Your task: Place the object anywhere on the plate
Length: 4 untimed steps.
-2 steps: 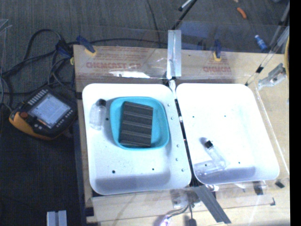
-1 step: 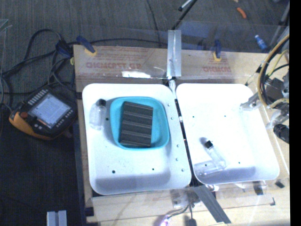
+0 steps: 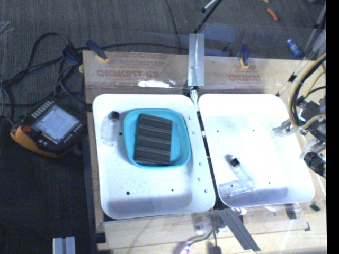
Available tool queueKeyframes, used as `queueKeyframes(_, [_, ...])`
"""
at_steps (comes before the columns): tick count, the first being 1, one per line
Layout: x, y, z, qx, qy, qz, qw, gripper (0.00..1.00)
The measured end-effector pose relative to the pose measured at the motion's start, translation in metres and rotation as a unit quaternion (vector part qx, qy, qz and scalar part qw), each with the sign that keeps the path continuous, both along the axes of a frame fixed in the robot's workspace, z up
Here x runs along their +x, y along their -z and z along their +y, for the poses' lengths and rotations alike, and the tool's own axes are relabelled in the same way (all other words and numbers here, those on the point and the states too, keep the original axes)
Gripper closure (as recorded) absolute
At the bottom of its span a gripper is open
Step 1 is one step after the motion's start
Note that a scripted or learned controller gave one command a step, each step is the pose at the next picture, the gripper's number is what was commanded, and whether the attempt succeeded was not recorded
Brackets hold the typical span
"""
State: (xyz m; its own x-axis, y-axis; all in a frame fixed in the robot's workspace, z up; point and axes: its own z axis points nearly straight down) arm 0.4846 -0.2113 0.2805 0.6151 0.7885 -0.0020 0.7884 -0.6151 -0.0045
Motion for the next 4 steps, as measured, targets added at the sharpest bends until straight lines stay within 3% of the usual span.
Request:
queueKeyframes(1, [0.0, 0.0, 0.0, 0.0, 0.0, 0.0, 1.0, 0.0])
queueKeyframes(2, [-0.002, 0.052, 0.079, -0.0005, 0.034, 0.001, 0.9994, 0.0])
queueKeyframes(3, [-0.002, 0.052, 0.079, -0.0004, 0.034, 0.001, 0.9994, 0.0])
queueKeyframes(4, [0.06, -0.042, 0.023, -0.002, -0.18, -0.001, 0.9836, 0.0])
